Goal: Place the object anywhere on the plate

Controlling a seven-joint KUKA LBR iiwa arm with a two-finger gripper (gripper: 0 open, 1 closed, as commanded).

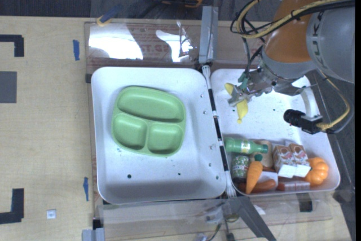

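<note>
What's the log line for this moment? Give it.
hand over right bin at banana | grasp unconfirmed | plate in left bin | banana not yet placed

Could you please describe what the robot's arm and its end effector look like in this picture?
The arm is smooth grey with a broad orange band above the wrist. Black and yellow cables loop around that section. The end effector is a small metallic assembly, too cluttered to make out clearly.

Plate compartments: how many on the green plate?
3. The green plate lies in the left bin. One long compartment runs across its far side; two smaller ones sit along the near side, left and right.
</note>
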